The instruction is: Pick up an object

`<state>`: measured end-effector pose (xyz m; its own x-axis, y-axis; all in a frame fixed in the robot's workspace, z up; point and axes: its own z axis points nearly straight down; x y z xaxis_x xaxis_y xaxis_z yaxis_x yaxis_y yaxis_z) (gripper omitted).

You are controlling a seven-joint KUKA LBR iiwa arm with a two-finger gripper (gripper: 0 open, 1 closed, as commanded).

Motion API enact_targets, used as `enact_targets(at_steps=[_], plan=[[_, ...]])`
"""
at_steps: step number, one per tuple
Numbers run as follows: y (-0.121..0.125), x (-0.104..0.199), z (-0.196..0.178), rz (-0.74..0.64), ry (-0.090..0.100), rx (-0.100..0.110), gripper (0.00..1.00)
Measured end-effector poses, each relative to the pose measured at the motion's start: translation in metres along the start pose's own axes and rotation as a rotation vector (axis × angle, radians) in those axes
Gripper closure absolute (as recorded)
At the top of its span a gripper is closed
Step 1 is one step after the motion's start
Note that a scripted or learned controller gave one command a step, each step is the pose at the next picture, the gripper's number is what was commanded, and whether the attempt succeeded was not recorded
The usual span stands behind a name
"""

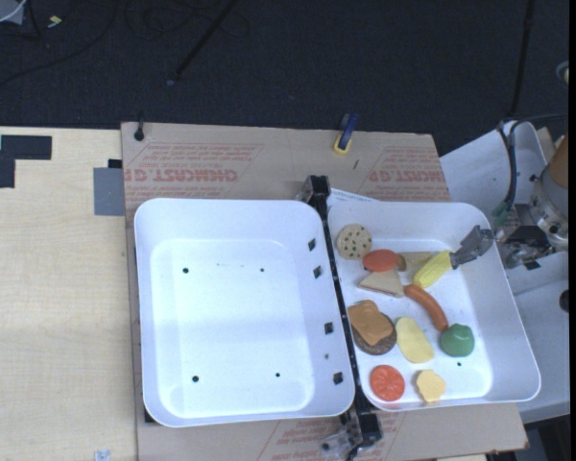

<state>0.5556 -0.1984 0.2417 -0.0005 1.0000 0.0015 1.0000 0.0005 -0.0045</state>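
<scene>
The right bin [515, 327] holds several toy foods: a speckled cookie [353, 240], a red oval piece [382, 259], a sandwich wedge [384, 282], a yellow corn cob [431, 270], an orange sausage [426, 305], a burger [372, 327], a pale yellow lump [414, 340], a green pepper [457, 339], a red tomato slice [388, 382] and a yellow chunk [430, 385]. My gripper [474, 245] reaches in over the bin's right rim. Its tip sits at the corn cob's upper right end. Whether it touches the cob is unclear.
The left bin [230, 207] lies beside the right one, with a black divider [331, 286] between them. Both rest on a cardboard sheet [221, 161]. A blue and yellow clip [345, 134] sits at the cardboard's far edge. White bench surface and cables lie to the right.
</scene>
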Motion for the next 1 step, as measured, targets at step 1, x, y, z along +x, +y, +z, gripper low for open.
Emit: enact_targets(at_steps=[1], plan=[[0.0413, 0.0241, 0.1620, 0.000, -0.001, 0.002, 0.00]])
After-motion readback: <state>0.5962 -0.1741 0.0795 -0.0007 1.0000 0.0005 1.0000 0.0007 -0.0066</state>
